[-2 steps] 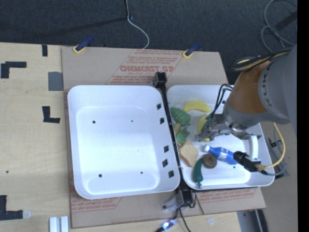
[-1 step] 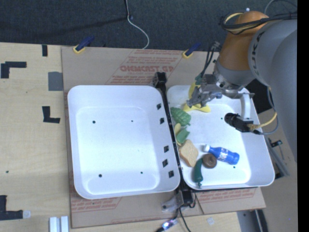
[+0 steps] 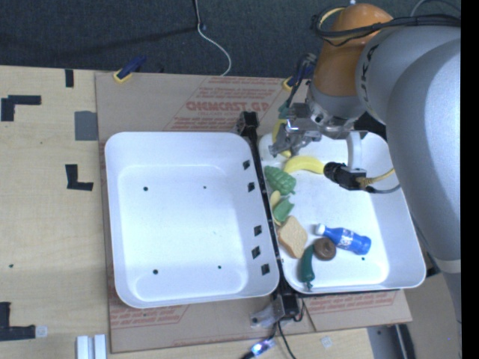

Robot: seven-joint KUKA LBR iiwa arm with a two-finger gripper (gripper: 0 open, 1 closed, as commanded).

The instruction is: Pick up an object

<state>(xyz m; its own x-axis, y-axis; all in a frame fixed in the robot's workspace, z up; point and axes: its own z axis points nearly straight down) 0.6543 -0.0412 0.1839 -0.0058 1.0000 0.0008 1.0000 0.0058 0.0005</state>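
Yellow and curved, one banana (image 3: pixel 303 164) lies at the far end of the right bin (image 3: pixel 397 264), its long axis running left to right, its right tip beside a black fitting with a yellow cable. Just left and near of it sits a cluster of green pieces (image 3: pixel 281 181), too jumbled to count. Nearer still come one tan wedge like bread (image 3: pixel 293 235), one dark green pepper (image 3: pixel 307 264), one brown round piece (image 3: pixel 325 249) and one blue bottle (image 3: pixel 350 240) lying with its white cap pointing left. The end effector (image 3: pixel 287 137) hangs just above the banana's left end; whether it is released or clenched I cannot tell. One left bin (image 3: pixel 120 200) stands alongside on the worktop (image 3: pixel 45 223).
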